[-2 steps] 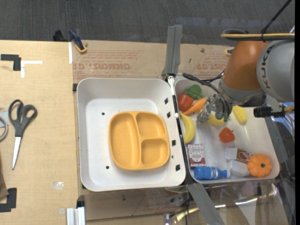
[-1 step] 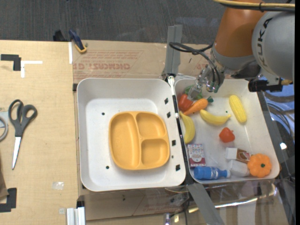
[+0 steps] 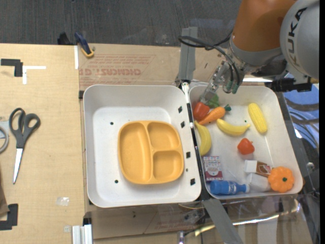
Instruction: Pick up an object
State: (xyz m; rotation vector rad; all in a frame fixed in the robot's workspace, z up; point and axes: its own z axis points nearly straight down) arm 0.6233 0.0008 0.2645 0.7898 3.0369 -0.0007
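The tool (image 3: 219, 87) hangs over the right bin's (image 3: 284, 117) far-left corner, fingers slightly parted, gripping nothing. The toy carrot (image 3: 212, 115) lies just below it in view, long axis slanting up-right, beside the banana (image 3: 232, 127).

A single fixed camera looks down on the bench at a slant from above, far enough back to take in both white bins, the left bin (image 3: 91, 151) and the right bin (image 3: 284, 136), edge to edge. The grey-and-orange arm (image 3: 264, 19) enters from the frame's upper right.
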